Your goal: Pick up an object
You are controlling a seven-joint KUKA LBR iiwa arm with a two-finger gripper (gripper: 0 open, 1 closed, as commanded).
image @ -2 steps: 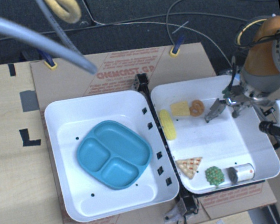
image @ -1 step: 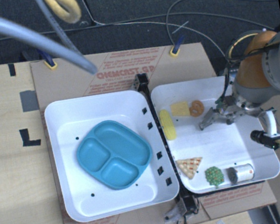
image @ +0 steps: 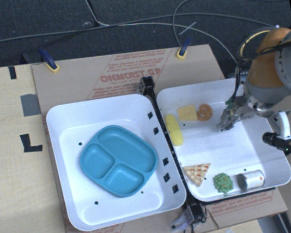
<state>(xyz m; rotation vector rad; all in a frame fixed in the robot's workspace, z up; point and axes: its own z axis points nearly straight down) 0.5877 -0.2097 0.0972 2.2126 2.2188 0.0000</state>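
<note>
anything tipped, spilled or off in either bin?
Nothing spilled or damaged. The small white can lies on its side in the right white bin, near the green broccoli piece. The blue divided plate sits skewed in the left white bin.

This place looks like a robotics lab. A grey arm [image: 288, 75] with an orange band reaches over two white bins [image: 66, 170] that sit on a cardboard sheet [image: 127, 72]. The sheet is fixed to the wooden counter [image: 12, 179] with clamps [image: 49, 61] behind the bins. Black tape marks [image: 28, 144] lie on the counter left of the bins, and loose cables [image: 135, 23] run behind them.
</note>
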